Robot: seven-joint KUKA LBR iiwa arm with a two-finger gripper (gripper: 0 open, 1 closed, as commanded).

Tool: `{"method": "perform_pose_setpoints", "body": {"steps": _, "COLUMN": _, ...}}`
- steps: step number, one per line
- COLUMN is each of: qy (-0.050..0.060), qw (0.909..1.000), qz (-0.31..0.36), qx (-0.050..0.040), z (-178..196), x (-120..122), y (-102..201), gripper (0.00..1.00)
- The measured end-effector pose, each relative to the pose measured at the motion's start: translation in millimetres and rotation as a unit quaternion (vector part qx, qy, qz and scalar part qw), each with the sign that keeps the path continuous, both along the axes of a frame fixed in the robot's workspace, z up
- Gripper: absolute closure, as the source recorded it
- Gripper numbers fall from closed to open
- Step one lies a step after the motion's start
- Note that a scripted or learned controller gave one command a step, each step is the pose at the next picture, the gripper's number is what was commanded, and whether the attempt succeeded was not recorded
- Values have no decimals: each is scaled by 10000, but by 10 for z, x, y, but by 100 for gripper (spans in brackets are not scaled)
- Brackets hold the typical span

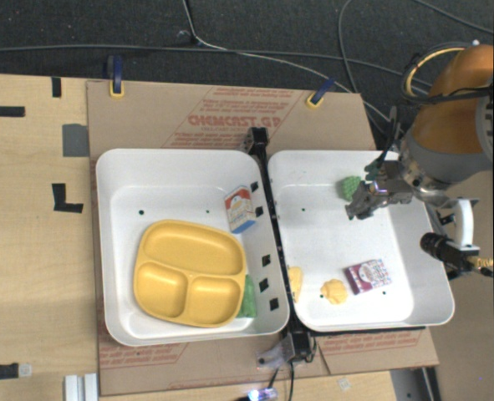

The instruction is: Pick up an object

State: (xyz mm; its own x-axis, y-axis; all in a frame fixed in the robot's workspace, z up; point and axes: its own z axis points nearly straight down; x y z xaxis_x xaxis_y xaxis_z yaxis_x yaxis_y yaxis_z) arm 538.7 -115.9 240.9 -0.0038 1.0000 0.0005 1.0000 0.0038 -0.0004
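Arm reaching into the right bin

The gripper (362, 205) is hovering over the right bin (430, 307), just beside a green object (349, 187) near its far wall; whether its pincer is released or clenched, I cannot tell.

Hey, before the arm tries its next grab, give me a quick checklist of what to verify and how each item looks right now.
1. Gripper over the right bin: ok, near its upper part.
2. Target close by: ok, a green object lies right beside the gripper.
3. Something already held: cannot tell, the gripper is dark and small.
4. Other picks free in the right bin: ok, purple packet and yellow lump lie apart.
5. Yellow item at the divider: not ok, pressed against the wall.
6. Left bin items: not ok, yellow tray crowds the green piece.
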Motion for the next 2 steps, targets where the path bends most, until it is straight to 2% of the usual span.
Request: {"method": "perform_pose_setpoints", "body": {"steps": 2, "qy": 1, "qw": 10000, "qz": 3, "qx": 1, "z": 124, "x": 313, "y": 1047, "gripper": 100}}
